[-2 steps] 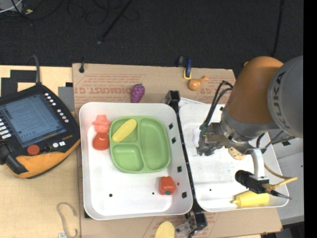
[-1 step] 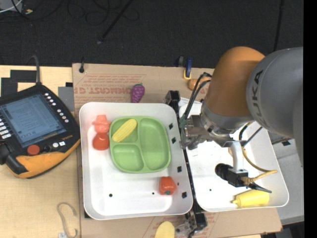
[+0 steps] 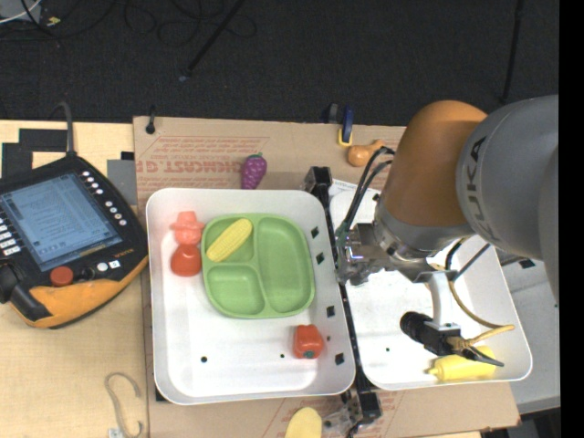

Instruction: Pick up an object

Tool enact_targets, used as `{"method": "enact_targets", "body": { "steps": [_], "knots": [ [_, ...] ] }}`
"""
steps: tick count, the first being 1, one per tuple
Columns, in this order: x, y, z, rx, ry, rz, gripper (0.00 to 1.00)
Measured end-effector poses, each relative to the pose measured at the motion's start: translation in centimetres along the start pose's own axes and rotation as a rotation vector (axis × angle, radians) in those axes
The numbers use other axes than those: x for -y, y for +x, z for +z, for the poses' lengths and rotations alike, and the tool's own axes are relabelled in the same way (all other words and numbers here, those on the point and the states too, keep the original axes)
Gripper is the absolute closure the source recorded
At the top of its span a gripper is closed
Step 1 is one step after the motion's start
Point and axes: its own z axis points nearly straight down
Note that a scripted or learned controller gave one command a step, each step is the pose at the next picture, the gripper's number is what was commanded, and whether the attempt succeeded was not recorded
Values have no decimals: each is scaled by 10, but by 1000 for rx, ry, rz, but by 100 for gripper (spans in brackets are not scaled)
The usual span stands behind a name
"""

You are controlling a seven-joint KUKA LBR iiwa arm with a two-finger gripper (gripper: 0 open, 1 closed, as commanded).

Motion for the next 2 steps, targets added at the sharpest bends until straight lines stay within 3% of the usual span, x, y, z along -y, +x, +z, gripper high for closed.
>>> {"method": "enact_targets", "body": {
  "steps": [1,2],
  "knots": [
    [-15,2,-2,-1,-3,0,100],
    [-2,-2,-12,-1,-1,5,100]
  ]
}}
